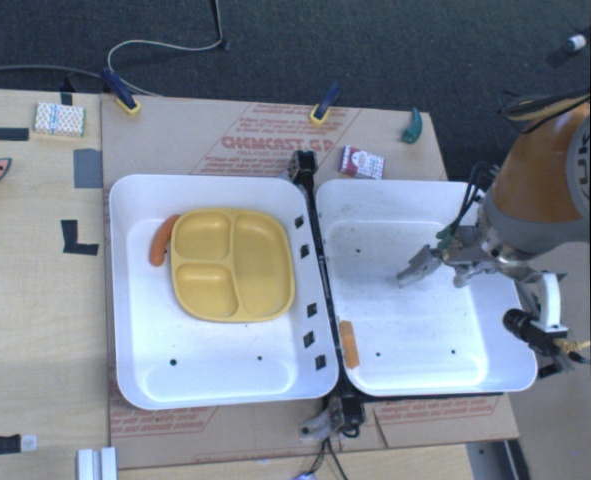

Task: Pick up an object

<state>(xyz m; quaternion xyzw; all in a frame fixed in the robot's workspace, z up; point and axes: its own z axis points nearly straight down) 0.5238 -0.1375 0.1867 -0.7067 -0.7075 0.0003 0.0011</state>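
Looking at gripper: we see the fingers [430, 265] spread open over the middle of the right bin [415, 203], with nothing between them.
Arm: it enters from the right, and the orange band sits above the wrist.
Right bin: one small orange piece [348, 343] lies against the left wall, near the front corner, well apart from the fingers.
Left bin: a yellow divided plate [233, 264] lies flat in the left bin [135, 268], and an orange sausage-like piece [160, 240] touches its left edge.
Worktop: the worktop [35, 268] carries some small things beside the bins, which are not part of this try.
Step in hand: we judge that the arm is searching for a target and nothing is picked yet.
Advice: we would go to the small orange piece, turn the fingers across its narrow side, and come down slightly away from the wall, because one finger could hit the rim.
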